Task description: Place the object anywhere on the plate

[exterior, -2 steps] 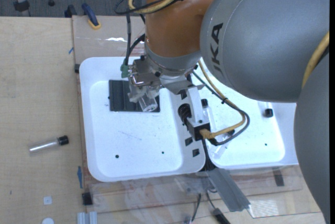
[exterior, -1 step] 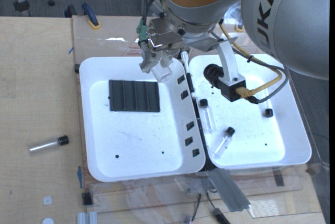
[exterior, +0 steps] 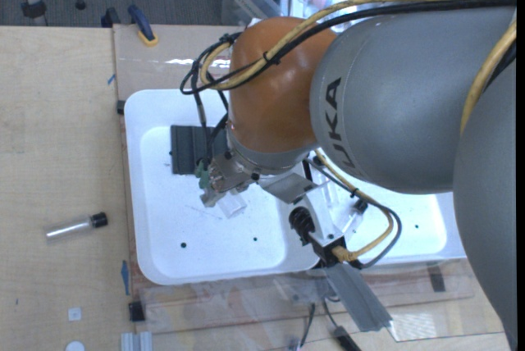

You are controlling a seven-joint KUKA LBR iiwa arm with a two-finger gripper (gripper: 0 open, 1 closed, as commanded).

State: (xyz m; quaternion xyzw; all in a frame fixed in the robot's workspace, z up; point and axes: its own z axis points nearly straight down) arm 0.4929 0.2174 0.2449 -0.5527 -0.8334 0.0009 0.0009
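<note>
The jaws' state cannot be told; the gripper (exterior: 220, 192) hangs low over the left white bin (exterior: 156, 251), largely hidden by the arm (exterior: 361, 87). A dark ridged object (exterior: 187, 149) lies just up-left of it on the bin floor, a small pale object (exterior: 234, 207) right beneath.

Grey arm with orange band reaching over the left white bin

The tool (exterior: 220, 192) sits low in the shallow white plastic bin (exterior: 156, 243), just beside a dark ribbed rectangular block (exterior: 185, 148); a small pale piece (exterior: 233, 207) lies beneath it. A clear tube with a black cap (exterior: 76, 225) lies on the wooden worktop (exterior: 49, 111), well apart.
</note>
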